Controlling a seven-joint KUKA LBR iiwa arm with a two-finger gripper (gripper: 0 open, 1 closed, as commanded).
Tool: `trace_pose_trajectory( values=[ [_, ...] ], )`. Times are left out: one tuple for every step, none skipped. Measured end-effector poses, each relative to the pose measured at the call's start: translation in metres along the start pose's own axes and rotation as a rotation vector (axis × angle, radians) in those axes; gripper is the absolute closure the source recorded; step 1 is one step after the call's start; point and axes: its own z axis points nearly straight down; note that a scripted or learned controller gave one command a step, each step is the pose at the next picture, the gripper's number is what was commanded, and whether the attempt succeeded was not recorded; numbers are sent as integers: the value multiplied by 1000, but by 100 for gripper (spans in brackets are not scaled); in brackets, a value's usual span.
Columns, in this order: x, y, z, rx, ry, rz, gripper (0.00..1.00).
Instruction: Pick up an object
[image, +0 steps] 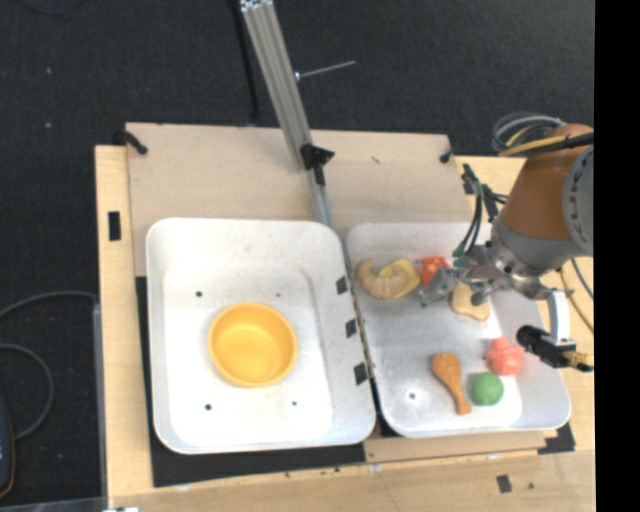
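On the left, the left bin (180, 250) holds a yellow bowl (253, 344), which sits upright near the middle of it. Nothing is close to the bowl.

Between the two bins a grey metal pole (283, 90) comes down from the top of the view and ends at the back edge of the bench (220, 165).

The right bin (400, 410) carries all the small things. At its back left lies a beige curved toy, like a croissant (388, 279). Just beside it to the right there is a small red-orange piece (433, 267). Further right a pale cream piece (470, 303) lies directly under the arm's end. Toward the front of this bin lie an orange drumstick-shaped toy (450, 378), a green ball (487, 389) just beside it, and a pink-red toy (504, 356) behind the ball.

The pincer (452, 283) hangs low over the back of the right bin, between the red-orange piece and the cream piece. The wrist hides its tips, so I cannot tell how wide it stands, and I see nothing clearly held in it.

I judge that the task is only at the reaching step: every object seems to lie on the bin floor, and the closing and the lifting are left. The cream piece or the red-orange piece looks like the nearest candidate.
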Motion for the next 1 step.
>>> trace_pose_trajectory(
  values=[
    [-2,0,51,0,-2,1,0]
  ],
)
